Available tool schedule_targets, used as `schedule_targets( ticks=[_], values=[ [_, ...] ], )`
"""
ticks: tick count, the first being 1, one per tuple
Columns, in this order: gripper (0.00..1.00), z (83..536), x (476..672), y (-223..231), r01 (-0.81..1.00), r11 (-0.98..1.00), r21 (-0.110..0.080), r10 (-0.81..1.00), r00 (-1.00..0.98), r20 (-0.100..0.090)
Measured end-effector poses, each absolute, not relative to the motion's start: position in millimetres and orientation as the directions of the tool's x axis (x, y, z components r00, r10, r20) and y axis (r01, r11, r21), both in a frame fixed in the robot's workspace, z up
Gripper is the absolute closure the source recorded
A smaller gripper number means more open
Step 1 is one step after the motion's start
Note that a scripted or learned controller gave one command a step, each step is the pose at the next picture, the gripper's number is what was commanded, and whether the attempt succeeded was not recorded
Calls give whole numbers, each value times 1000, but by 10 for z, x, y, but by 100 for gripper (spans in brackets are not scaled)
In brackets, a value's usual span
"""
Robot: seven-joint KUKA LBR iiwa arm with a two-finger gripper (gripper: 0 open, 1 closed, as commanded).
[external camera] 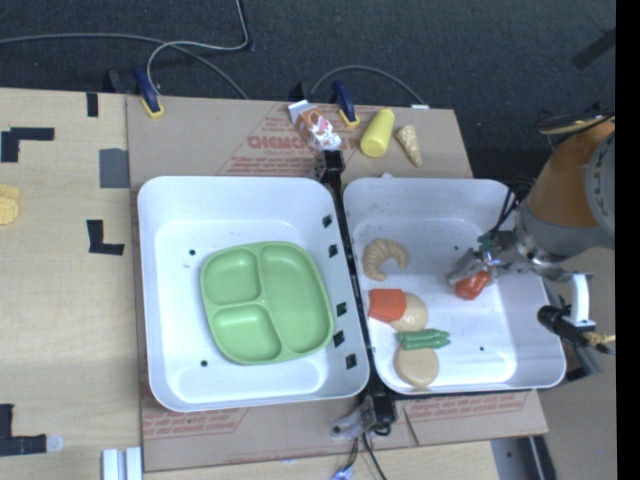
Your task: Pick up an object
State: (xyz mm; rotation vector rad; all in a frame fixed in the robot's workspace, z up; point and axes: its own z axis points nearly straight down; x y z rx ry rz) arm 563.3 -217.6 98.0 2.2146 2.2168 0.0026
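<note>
Camera view, starting at the near edge: the right bin (520, 368) holds a round pale bun-like piece (417, 365) closest to us, with a green bean pod (423, 340) lying just behind it, touching or nearly so. Next up, an orange-red block (387, 304) sits against a pale rounded piece (410, 315), both close to the divider between the bins. Over in the left bin (165, 298), a green divided plate (266, 301) with three compartments lies flat in the middle.

Moving back in the right bin, here's the pincer (478, 268), down low at the bin's right side, with the grey arm (570, 208) and its orange band coming in from the right. A small red toy piece (471, 286) lies right at its tips; from here I cannot tell whether the tips are spread or pinching it, as it's too blurred. A croissant (385, 256) rests a little farther back toward the divider, well apart from the pincer.

Beyond the bins, on the cardboard sheet covering the counter (60, 298), sit a yellow cylinder-shaped toy (377, 133), a pale cone-shaped piece (410, 145) beside it, and a small printed carton (312, 123). Two blue clamps (150, 96) grip the cardboard's far edge, and cables (200, 48) trail across the dark floor behind.
</note>
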Motion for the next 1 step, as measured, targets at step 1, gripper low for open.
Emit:
schedule_targets(
  ticks=[1],
  values=[
    [100,880,6611,-1648,1000,3,8,1000,-3,0]
  ],
)
